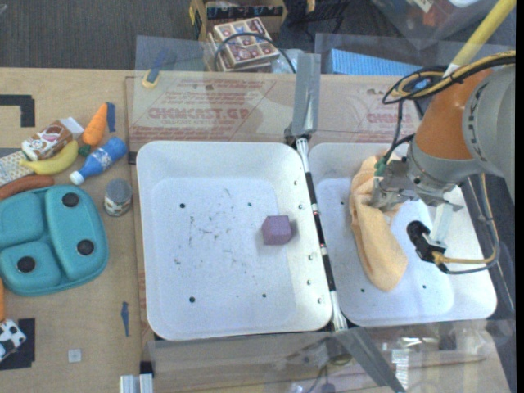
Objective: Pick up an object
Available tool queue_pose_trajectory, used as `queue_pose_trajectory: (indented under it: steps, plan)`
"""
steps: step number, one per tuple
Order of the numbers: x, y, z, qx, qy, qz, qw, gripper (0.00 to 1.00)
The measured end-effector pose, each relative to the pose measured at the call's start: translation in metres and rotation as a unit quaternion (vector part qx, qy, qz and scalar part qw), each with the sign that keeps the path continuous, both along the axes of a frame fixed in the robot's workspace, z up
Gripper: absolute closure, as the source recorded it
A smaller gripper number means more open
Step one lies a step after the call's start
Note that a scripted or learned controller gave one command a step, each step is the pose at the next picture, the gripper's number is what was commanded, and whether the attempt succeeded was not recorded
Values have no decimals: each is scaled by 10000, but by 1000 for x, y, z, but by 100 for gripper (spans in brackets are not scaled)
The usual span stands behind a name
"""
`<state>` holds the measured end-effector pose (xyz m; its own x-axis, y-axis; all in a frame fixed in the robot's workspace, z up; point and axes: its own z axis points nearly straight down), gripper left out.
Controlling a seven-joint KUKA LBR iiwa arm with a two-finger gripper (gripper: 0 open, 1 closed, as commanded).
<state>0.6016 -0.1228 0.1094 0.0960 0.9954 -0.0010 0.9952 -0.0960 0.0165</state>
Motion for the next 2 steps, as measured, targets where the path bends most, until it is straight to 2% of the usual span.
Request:
queue_pose_trajectory:
  steps: [1, 2]
  plan:
    - [0, 0, 0, 0, 0, 1, 10000, 0]
    - [13, -40, -19, 10, 24, 64, 10000, 0]
